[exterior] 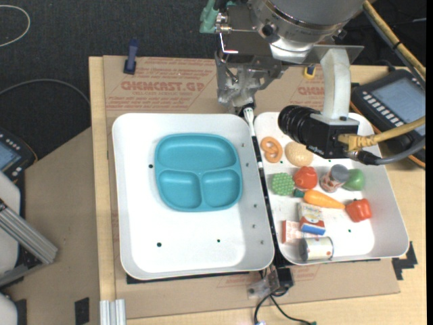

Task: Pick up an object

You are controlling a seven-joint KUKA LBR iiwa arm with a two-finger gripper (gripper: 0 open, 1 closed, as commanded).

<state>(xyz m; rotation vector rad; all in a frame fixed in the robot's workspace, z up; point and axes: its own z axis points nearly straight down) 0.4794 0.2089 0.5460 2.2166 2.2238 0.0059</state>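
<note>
You're still at the approach: the end effector (238, 90), grip state impossible to tell, must next descend toward the carrot (323, 198).

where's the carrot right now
The carrot lies in the right bin, near its middle, just below the tomato and left of the red pepper, with a small carton right below it.

Dark speckled carpet floor (61, 26) beyond my counter's far and left edges, pale wooden counter (406, 188) topped by a brown printed cardboard sheet (169, 80), thin cables looping over the carpet, aluminium framing (27, 239) off the counter's near-left corner, even overhead light
</note>
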